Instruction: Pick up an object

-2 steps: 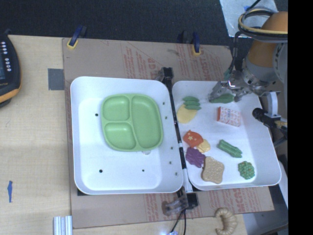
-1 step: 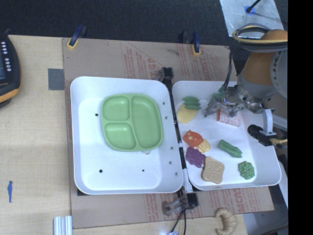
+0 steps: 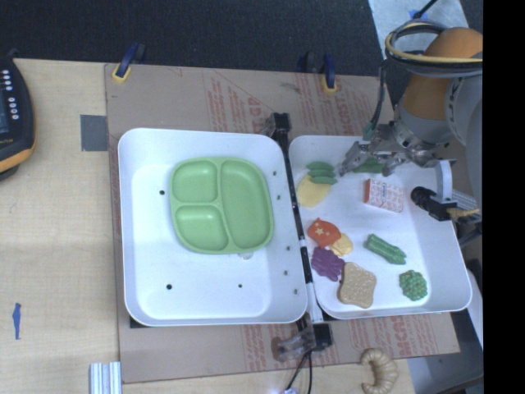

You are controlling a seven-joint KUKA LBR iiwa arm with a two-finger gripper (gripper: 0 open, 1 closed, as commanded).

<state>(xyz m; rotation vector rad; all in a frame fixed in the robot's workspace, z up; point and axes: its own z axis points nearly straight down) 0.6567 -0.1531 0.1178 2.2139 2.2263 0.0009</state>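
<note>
The pincer (image 3: 367,159) hangs with fingers spread over the right bin's (image 3: 443,302) far side, near a green pea pod (image 3: 321,171) and lemon-yellow toy (image 3: 312,192), pinching nothing

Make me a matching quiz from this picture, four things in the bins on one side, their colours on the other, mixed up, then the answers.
Things:
1. Divided plate, left bin
2. Grapes
3. Toast slice
4. Broccoli

Colours:
A. purple
B. dark green
C. light green
D. tan

Pairs: 1-C, 2-A, 3-D, 4-B
</note>
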